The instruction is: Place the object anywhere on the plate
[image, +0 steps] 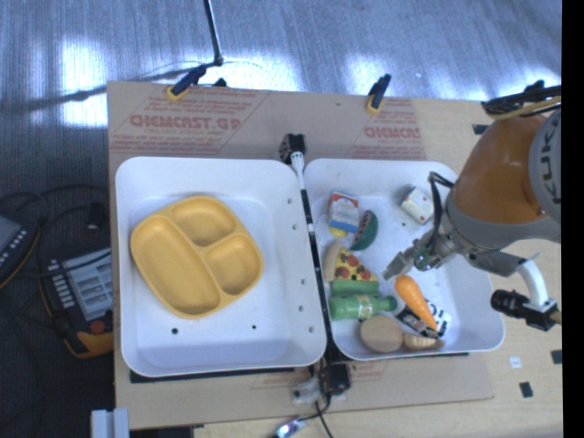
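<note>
A yellow plate (196, 254) with three compartments lies in the left bin (146, 336). The right bin (474, 336) holds several toy foods: a small carton (343, 211), a green slice (367, 230), a pizza slice (349, 265), a green bottle (358, 307), an orange carrot (411, 295), a tan bread roll (381, 335) and a white piece (417, 205). My gripper (412, 261) hangs low over the right bin, just above the carrot and right of the pizza slice. I see nothing between its fingers.
The grey and orange arm (502, 190) covers the right bin's right side. A raised divider (310, 245) separates the two bins. Yellow clamps (377, 92) hold the cardboard sheet at the back edge. Cables and a device lie left of the bench.
</note>
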Motion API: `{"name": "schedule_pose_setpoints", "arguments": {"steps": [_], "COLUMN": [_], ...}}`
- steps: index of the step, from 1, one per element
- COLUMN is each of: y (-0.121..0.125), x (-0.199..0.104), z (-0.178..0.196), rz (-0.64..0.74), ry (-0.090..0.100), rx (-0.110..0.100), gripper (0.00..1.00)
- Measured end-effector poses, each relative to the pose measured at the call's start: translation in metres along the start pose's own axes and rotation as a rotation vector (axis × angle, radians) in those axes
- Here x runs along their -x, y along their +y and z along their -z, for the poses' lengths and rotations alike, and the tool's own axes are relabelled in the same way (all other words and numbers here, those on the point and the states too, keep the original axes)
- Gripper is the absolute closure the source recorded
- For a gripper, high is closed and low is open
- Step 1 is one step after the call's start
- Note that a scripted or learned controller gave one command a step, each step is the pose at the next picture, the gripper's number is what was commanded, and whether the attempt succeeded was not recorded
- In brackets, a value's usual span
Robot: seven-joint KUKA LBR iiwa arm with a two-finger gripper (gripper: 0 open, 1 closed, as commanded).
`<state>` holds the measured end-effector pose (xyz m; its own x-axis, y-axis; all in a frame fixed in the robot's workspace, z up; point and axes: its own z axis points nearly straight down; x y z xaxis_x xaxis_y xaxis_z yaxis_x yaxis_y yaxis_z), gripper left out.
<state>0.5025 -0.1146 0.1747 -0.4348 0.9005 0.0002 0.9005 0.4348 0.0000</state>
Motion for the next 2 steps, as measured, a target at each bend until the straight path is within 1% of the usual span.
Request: {"name": "schedule_pose_setpoints", "arguments": {"steps": [1, 2], "y": [0.014, 0.061], "x": [-0.073, -0.144], "z": [0.009, 0.009], "rz": [-0.217, -0.341], "ry": [0.001, 0.0], "rx": [-0.002, -0.002], "gripper": [1.0, 1.0]}}
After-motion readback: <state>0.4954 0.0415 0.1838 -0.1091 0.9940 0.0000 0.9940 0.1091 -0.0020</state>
